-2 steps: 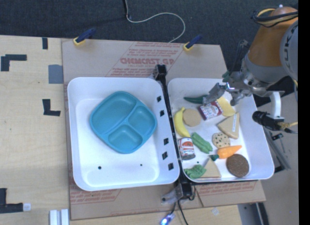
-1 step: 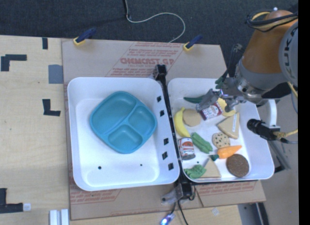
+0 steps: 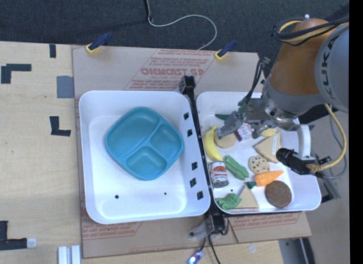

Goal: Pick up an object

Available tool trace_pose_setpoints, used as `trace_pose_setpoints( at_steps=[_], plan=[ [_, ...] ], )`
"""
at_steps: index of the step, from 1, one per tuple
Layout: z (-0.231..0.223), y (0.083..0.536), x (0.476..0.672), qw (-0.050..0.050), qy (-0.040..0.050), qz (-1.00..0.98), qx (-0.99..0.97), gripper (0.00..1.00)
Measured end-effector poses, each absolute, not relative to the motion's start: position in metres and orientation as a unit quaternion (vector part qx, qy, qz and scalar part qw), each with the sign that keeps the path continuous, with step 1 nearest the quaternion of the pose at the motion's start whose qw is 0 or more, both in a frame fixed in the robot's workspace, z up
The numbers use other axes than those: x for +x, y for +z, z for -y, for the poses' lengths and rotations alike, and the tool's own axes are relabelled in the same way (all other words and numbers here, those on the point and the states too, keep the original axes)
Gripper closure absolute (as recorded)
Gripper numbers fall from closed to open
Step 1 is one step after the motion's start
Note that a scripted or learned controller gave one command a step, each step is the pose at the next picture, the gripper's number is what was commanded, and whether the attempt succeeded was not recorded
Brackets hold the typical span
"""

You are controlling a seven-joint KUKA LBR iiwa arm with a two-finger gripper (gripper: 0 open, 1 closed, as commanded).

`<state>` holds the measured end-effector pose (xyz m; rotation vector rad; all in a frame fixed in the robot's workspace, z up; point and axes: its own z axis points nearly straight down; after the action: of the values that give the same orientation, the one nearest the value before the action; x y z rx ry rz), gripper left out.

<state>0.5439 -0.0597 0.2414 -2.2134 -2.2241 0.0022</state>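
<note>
The arm (image 3: 303, 58) is reaching in from the right and is covering the far right part of the right bin (image 3: 309, 203), so whatever is lying under the wrist is hidden. The gripper (image 3: 231, 125) is hanging over the far left part of that bin, its dark fingers pointing left toward the banana (image 3: 212, 145). The fingers are blurring into a small pale and purple item just beside them, and I cannot tell whether they are spread or closed, nor whether they are gripping anything.

The banana is lying along the bin's left wall, its long axis running near to far with a slight curve. Just right of it a green pod (image 3: 236, 167) is slanting from far left to near right. A small can (image 3: 219, 174) is sitting near the banana's near end. A cracker (image 3: 257, 163) is resting right of the pod, and an orange carrot (image 3: 267, 177) is lying left to right below it. A brown round cookie (image 3: 278, 193) is sitting at the near right, with a green leafy piece (image 3: 229, 202) and a pale wedge (image 3: 248, 200) at the near edge.

In the left bin (image 3: 93, 160) a blue divided plate (image 3: 144, 142) is lying flat.
</note>
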Motion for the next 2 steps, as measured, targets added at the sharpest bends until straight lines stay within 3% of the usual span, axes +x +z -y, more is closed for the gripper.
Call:
trace_pose_setpoints(
  at_steps=[1,2],
  plan=[
    [0.061,0.251,0.545,0.001,0.0007,0.708,-0.706,1.0],
    [-0.019,0.229,0.516,0.003,0.0015,0.71,-0.704,1.0]
  ],
)
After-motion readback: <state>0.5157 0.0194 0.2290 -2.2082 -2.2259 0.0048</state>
